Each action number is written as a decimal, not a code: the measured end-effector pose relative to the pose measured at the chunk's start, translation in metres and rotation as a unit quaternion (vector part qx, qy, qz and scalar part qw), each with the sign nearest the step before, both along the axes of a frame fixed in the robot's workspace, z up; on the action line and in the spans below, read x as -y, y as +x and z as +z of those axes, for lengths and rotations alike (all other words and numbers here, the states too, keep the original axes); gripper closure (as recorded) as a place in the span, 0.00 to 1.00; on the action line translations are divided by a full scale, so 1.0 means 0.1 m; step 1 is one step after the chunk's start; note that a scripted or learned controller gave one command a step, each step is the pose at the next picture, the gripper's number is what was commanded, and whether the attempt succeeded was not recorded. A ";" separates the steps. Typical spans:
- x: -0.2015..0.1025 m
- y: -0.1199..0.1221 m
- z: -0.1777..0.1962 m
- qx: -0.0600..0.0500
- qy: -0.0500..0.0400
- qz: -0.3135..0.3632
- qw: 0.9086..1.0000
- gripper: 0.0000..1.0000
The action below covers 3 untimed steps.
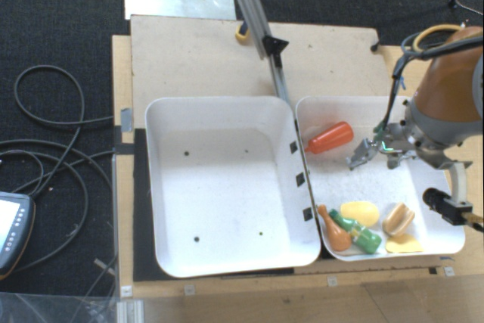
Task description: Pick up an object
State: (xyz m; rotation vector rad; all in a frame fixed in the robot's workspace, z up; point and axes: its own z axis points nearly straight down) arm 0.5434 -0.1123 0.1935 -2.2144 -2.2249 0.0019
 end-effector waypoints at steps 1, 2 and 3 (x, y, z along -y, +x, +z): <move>0.00 0.01 0.02 0.002 0.000 -0.001 1.000 0.00; 0.03 -0.07 -0.44 0.000 0.000 -0.002 1.000 0.00; 0.03 -0.07 -0.96 -0.001 0.000 -0.003 1.000 0.00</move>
